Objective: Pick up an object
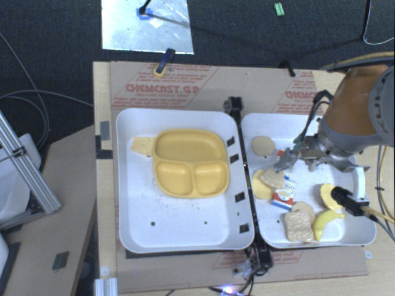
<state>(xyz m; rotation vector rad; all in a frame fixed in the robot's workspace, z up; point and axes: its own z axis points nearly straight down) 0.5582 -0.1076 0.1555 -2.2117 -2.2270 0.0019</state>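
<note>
A: Bins? We see a yellow tray (188,163) in the left bin (133,227).
B: The right bin (358,230) has a cookie (263,145), bread (300,221), banana (326,219).
A: Gripper (286,159) low over the right bin, beside the cookie; we can't tell its state.

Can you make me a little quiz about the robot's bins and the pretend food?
1. True or false: the yellow tray sits in the left bin.
2. Which bin is the claw over? A) left B) right
3. What lies at the near edge of the right bin, beside the banana?

Key: 1 true. 2 B. 3 the toast slice.
</note>
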